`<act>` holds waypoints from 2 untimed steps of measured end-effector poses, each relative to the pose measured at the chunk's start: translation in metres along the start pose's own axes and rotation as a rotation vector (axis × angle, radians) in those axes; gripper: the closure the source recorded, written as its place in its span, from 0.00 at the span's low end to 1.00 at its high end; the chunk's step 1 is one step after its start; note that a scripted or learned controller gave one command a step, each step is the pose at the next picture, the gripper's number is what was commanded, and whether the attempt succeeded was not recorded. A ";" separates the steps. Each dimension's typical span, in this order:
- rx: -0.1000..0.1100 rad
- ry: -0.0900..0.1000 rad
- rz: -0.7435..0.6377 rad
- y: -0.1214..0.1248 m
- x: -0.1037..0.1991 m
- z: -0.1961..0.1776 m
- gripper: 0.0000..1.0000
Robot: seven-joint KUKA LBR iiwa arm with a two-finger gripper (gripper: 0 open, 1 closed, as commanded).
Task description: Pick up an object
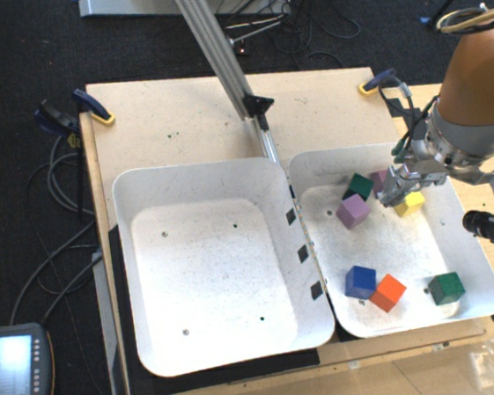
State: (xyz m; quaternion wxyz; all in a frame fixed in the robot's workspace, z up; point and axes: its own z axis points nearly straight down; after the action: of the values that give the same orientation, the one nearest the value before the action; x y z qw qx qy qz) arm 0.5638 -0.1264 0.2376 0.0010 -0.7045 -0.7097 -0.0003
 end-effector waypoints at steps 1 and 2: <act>-0.001 0.000 -0.001 0.005 0.047 0.002 1.00; 0.000 0.001 -0.002 0.006 0.110 0.001 1.00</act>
State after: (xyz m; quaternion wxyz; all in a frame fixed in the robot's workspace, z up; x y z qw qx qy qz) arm 0.5689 -0.0163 0.2373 0.0010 -0.7039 -0.7103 -0.0007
